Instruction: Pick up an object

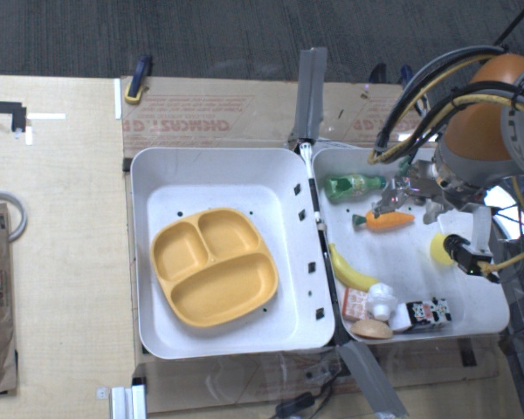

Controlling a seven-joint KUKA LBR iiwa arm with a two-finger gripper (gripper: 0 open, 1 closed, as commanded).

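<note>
The right bin (472,326) holds an orange carrot (391,222), a green bottle (353,185) lying on its side, a banana (349,271) and a yellow lemon (440,248). My gripper (391,201) hangs over the bin's back part. It is directly behind the carrot and just right of the green bottle, close to both. From this slant I cannot make out whether it touches the carrot. The arm's grey wrist and orange band (498,103) reach in from the right and hide the bin's far right corner.
A yellow divided plate (214,267) lies in the left bin (144,234). At the right bin's front sit a small white bottle (382,301), a red and white packet (356,304), a tan round piece (372,328) and a black and white box (430,312). Cables (419,85) loop above the wrist.
</note>
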